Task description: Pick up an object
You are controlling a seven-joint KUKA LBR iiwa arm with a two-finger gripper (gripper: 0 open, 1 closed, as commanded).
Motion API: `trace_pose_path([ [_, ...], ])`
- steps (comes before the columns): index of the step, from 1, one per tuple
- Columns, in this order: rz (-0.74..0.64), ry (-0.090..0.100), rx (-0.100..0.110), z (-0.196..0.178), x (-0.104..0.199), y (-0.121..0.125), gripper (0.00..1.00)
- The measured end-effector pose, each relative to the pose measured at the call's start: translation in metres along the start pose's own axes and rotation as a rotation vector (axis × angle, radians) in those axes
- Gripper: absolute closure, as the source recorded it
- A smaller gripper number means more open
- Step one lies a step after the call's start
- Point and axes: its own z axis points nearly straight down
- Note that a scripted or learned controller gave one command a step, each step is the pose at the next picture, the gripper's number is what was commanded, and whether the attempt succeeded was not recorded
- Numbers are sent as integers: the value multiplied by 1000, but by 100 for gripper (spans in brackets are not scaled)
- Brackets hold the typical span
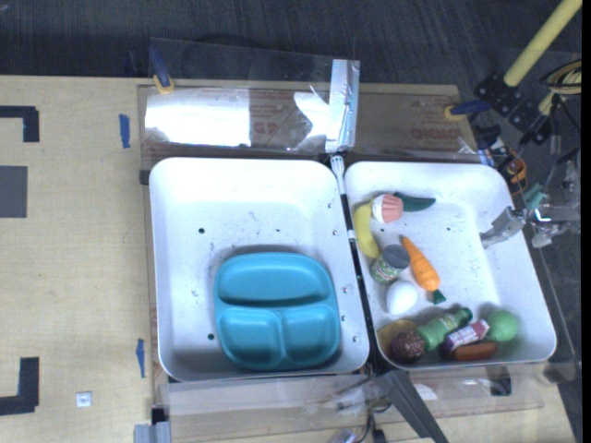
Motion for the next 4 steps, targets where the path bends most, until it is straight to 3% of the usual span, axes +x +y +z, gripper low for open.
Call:
trace_pose_path([
  [1, 17, 2, 7, 123, 64, 49, 0],
  [2, -76, -2, -4, 144, 56, 89, 0],
  [3, -151, -1, -7, 143, 102, 39, 0],
  [4, -149, -3, -14, 131, 101, 42, 100],
])
